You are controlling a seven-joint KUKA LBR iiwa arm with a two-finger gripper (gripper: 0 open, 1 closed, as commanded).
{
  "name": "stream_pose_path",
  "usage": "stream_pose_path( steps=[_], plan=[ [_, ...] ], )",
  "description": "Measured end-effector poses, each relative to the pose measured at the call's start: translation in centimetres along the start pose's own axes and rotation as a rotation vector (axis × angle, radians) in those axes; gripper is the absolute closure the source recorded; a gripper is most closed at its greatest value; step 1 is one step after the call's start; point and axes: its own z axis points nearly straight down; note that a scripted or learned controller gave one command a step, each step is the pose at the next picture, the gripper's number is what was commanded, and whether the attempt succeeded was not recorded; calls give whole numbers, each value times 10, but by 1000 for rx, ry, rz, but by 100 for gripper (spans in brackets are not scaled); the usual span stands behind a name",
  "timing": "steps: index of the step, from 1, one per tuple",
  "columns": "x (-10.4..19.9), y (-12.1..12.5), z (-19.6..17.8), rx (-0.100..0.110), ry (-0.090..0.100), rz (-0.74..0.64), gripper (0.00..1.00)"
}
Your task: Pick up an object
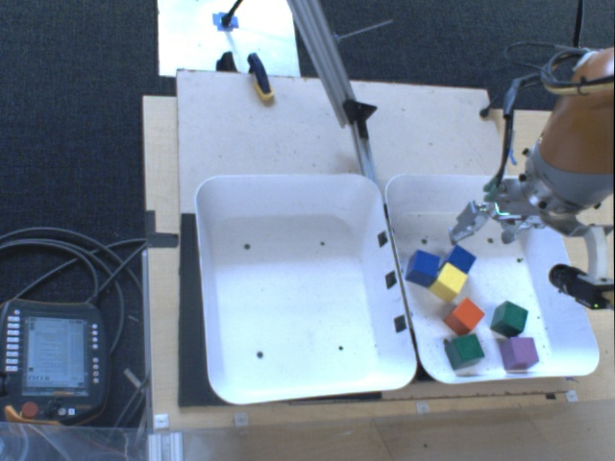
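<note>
Approach step: you see the gripper [473, 223], jaws spread and holding nothing, over the right bin [567, 353] just above the blue block [462, 258]; next lower and close on it.

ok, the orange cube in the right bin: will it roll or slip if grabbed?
The orange cube looks flat-faced, so probably won't roll. It sits apart from the green cube, so fingers likely fit. It looks rigid and probably light; smooth faces might slip.
</note>
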Motion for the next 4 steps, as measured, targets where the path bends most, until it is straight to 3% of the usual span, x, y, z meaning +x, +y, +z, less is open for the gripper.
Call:
stream_pose_path(
  steps=[1,3,4],
  plan=[
    [0,1,-2,-5,-1,1,0],
    [-4,11,109,-4,-1,2,0],
    [-7,18,119,-21,-3,2,0]
  ],
)
